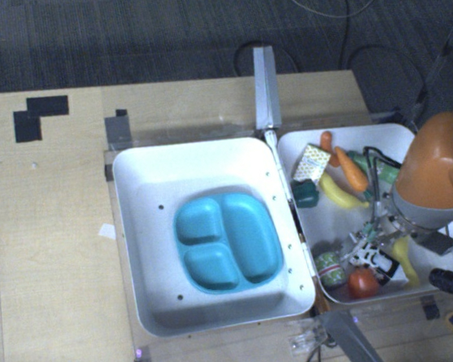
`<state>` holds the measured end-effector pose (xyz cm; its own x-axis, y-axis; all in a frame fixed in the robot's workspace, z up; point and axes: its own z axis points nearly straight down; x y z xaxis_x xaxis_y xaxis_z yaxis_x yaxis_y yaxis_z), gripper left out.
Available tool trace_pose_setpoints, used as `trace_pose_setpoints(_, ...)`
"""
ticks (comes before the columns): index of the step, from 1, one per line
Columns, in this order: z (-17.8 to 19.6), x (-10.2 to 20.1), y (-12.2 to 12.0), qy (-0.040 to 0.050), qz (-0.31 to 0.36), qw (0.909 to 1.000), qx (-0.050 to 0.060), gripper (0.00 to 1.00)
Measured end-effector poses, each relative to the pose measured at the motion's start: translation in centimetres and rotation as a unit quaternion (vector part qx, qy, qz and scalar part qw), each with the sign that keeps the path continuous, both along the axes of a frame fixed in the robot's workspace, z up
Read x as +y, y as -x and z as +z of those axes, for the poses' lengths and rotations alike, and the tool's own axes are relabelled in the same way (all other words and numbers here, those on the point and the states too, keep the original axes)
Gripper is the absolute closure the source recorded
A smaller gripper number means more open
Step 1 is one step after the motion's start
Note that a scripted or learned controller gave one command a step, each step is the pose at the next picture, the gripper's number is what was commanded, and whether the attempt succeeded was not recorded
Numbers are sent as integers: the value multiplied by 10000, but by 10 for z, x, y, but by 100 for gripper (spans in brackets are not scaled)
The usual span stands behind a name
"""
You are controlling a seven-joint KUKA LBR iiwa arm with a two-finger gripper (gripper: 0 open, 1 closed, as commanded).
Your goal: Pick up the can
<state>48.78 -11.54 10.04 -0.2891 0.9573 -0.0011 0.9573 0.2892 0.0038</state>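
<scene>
From the camera view we see the gripper (375, 241) low over the right bin (322, 213), though we cannot tell its state amid the clutter. The can (330, 267) lies on its side by that bin's near left corner, just left of the gripper and apart from it. A red tomato (363, 283) sits just right of the can, below the gripper.

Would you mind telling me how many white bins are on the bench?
2. The left bin holds a blue divided tray. The right bin holds the toy food and the can, with the gripper above them.
</scene>
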Motion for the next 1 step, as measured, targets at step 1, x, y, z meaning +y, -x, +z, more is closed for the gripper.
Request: trace_pose_setpoints(1,-11,12,-77,-3,-684,9976,-51,0)
